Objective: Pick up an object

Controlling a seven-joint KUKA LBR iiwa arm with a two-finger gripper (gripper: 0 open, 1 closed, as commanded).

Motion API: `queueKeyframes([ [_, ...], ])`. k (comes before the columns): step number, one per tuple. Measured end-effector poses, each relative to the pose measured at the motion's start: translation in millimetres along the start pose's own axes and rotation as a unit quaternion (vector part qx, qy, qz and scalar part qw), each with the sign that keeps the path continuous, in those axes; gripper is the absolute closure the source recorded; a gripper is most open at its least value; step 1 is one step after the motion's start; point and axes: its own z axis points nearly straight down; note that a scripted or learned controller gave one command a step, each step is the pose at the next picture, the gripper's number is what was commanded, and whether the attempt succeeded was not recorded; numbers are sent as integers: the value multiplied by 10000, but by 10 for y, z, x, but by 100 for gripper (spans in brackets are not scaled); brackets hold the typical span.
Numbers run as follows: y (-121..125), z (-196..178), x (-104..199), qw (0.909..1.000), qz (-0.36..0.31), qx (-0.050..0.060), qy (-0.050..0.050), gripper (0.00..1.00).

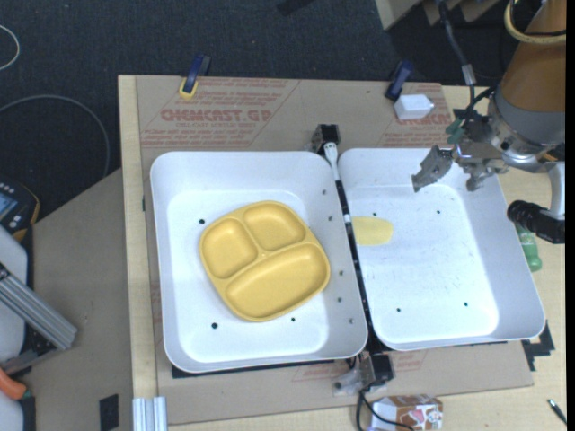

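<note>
Jaws spread wide and holding nothing are seen on the two-finger gripper (456,170), which hangs over the far part of the right-hand shallow white bin (467,317), carried by the grey arm with the orange band (537,61) reaching in from the right. Nearest to it, a small flat pale-yellow piece (372,231) is seen lying on the floor of that bin, close against its left wall and well apart from the fingers. It is judged to be light and thin, perhaps soft, so a pinch across its short width would be called for, with the fingers brought right down to the bin floor; a slip is to be feared, since little height is offered. Further out, in the left-hand shallow white bin (180,330), a yellow plastic divided plate with three compartments (263,259) is seen lying flat near the middle. It is judged stiff, light and smooth, and is best taken by its raised rim or by a ridge between compartments. Both bins are borne by the cardboard-covered desk (269,115).
</note>
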Motion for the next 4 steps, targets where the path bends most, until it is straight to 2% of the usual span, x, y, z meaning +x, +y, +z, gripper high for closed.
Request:
queueKeyframes([
  [1, -481, -970, 943, 10000, -55, -61, 12, 0],
  [2, -914, -2692, 1110, 9999, -23, -119, 9, 0],
  [3, -897, -2697, 1106, 10000, -9, -35, -7, 100],
  [4, -1049, -1372, 1167, 10000, 6, 72, -6, 100],
])
